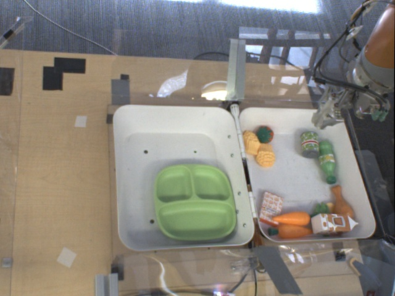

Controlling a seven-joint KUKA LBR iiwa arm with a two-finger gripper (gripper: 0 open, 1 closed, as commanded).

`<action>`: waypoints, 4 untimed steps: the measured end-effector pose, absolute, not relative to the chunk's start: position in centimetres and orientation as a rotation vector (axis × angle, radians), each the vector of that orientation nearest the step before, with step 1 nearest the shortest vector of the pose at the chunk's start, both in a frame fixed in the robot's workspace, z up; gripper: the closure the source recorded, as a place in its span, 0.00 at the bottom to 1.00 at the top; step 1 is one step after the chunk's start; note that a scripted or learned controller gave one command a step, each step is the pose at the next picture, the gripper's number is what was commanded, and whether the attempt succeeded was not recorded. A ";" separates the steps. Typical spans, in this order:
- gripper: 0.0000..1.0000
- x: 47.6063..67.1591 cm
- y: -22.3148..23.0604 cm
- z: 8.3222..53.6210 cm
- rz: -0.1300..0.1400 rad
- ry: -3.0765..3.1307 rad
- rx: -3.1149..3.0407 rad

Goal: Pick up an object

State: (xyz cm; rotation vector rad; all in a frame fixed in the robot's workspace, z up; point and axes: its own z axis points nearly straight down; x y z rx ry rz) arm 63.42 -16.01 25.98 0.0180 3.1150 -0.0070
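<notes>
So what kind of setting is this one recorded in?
Likely a robotics lab bench for pick tests: two white bins side by side, toy food such as a plastic carrot, and a grey arm with its gripper over the right bin.

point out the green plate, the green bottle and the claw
green plate [195, 202]: camera view, on the divider ridge at its middle
green bottle [327, 160]: camera view, on its label
claw [325, 117]: camera view, between its fingertips

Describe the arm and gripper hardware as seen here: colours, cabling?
The arm enters at upper right: an orange-brown band over a grey wrist section, with black cables looping around it. The gripper is pale metallic grey and angular, fairly blurred, so no markings can be read.
</notes>
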 end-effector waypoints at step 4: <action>1.00 58.0 -15.3 13.2 0.000 3.139 0.165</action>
